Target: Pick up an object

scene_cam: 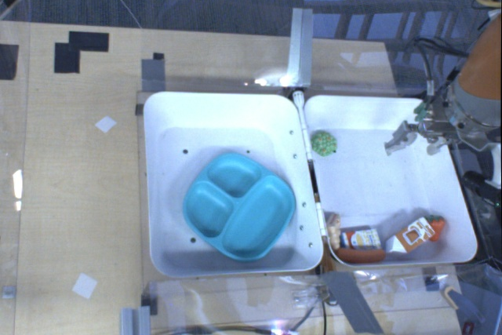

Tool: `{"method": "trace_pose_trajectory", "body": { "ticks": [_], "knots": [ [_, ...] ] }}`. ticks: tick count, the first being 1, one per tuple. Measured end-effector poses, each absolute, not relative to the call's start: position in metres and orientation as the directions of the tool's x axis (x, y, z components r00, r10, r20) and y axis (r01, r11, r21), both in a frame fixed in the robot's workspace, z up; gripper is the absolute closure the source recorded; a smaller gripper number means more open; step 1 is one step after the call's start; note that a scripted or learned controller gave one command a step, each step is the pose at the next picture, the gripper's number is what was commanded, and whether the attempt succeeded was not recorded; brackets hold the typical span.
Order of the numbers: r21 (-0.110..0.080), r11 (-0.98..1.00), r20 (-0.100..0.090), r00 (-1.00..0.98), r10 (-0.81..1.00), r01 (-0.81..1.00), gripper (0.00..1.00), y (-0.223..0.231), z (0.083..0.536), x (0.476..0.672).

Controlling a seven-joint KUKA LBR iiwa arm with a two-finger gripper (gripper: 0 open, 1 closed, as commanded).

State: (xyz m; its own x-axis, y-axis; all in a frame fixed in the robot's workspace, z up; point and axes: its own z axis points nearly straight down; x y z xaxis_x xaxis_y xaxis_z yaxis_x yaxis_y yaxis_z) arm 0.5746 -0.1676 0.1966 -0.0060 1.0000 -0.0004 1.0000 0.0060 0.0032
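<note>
White right bin [439, 192] as landmark: gripper [413, 139] hangs over its far right part, fingers spread, holding nothing. Green ball [323, 143] at far-left corner, untouched. Pick not yet begun.

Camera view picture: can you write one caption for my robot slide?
A robot gripper hovers over the right bin, near a green ball; a blue divided plate sits in the left bin.
</note>
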Motion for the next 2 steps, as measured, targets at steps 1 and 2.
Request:
{"method": "trace_pose_trajectory", "body": {
  "ticks": [1, 2],
  "knots": [
    [0.002, 0.031, 0.000, -0.031, 1.000, 1.000, 0.00, -0.1795, 0.1401, 0.4874],
    [0.004, 0.174, -0.001, -0.174, 0.985, 0.985, 0.00, -0.1727, 0.1307, 0.4882]
  ]
}}
